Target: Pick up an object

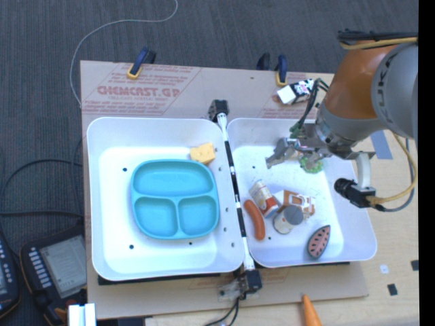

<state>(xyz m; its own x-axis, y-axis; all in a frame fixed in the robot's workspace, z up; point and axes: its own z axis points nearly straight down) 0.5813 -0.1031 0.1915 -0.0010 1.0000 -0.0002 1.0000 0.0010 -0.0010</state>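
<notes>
A small green object (312, 164), rounded and partly hidden, lies in the right bin (360, 250) just under the gripper (291, 148), whose grey metal fingers stand apart. Nearby lie a glossy red sausage (255, 221) and a ribbed oval piece (317, 242).

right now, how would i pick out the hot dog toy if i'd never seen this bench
Start at the right bin, the one the arm reaches over. Along its left wall, by the divider between the bins, lies the hot dog toy, a slim red-orange sausage shape running lengthwise. Its neighbours are a small can above it and a grey disc to its right; it alone is long, thin and plain red.
</notes>
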